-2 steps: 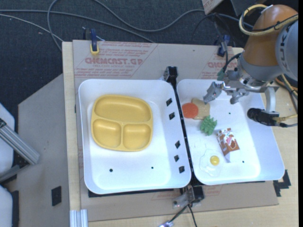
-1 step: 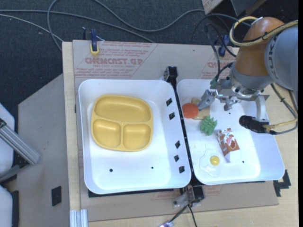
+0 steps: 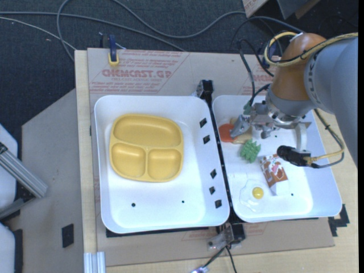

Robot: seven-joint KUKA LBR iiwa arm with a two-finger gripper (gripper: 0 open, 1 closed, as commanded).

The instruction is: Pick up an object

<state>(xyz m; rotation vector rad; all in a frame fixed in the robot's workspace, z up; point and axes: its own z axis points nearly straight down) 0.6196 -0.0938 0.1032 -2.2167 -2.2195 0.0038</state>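
Arm: the grey arm (image 3: 330,67) reaches in from the right and bends down over the right bin (image 3: 324,195), its orange band above the wrist.

Gripper: the gripper (image 3: 256,127) hangs low over the upper left part of the right bin; whether it is spread or closed cannot be told from this slanted view, and nothing can be seen held in it.

Objects: all the loose things lie in the right bin. A green broccoli piece (image 3: 249,151) sits just below the gripper. An orange-red piece (image 3: 226,133) lies at the gripper's left, against the bin's left wall. A red and white packet (image 3: 274,173) lies right of the broccoli, and a fried egg (image 3: 254,194) lies nearer the front edge.

Left bin: the left bin (image 3: 193,201) bears a yellow divided plate (image 3: 147,147), well apart from the gripper.

Likely target: the broccoli piece or the orange-red piece, being nearest the tool; which one cannot be told.

Handling: these look like light toy foods. The broccoli looks bumpy and should grip well across its body. The egg is flat and likely slips under fingers. The packet looks thin and best taken across its narrow sides.

Risk: the orange-red piece lies close to the wall, leaving little room for a finger.
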